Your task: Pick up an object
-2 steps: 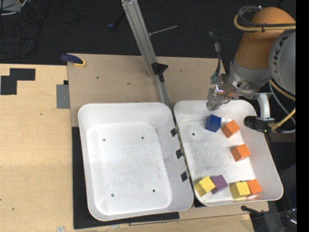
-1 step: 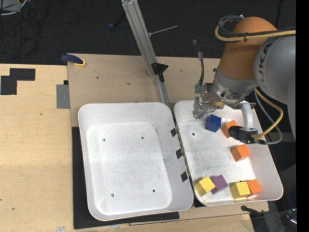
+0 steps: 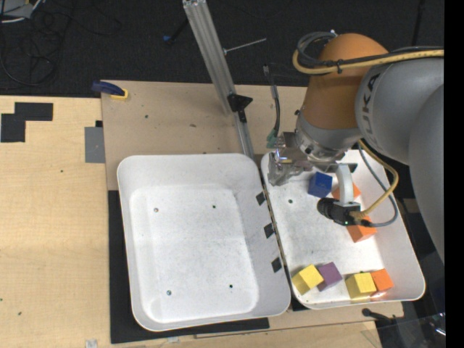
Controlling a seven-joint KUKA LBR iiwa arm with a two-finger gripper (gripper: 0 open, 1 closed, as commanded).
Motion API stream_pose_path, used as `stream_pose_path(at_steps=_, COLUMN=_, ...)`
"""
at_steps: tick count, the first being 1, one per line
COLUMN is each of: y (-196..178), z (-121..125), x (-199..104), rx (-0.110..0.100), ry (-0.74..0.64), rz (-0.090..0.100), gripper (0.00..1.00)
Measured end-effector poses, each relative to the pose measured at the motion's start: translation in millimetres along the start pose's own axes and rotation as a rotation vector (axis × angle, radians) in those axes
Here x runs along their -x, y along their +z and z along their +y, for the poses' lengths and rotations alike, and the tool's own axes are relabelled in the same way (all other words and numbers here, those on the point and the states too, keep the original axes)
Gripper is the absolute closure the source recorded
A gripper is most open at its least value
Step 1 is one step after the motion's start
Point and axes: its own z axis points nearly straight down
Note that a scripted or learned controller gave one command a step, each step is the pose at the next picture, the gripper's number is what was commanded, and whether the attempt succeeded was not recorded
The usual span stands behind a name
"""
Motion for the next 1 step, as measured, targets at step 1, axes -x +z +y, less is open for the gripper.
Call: stream_pose_path(at_steps=1, y=-10.8, z=-12.6, x=-55.1, rx=0.001, ry=-0.002, rz=0.001, gripper=1.0)
